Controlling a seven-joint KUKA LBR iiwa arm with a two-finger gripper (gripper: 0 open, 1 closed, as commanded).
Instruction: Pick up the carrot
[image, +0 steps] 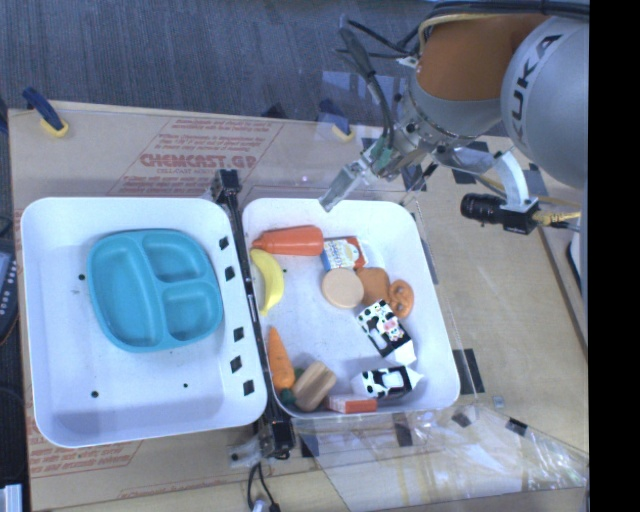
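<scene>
The carrot is a small tapered orange piece lying along the left wall of the right bin, near its front corner, beside a tan bread-like piece. My gripper hangs over the far rim of the right bin, well above and behind the carrot, with nothing seen in it. The grey arm with its orange band reaches in from the upper right.
The right bin also holds a long orange-red sausage-like piece, a banana, a round tan disc, a small carton, two cow-patterned blocks and a brown pastry. A blue divided plate lies in the left bin.
</scene>
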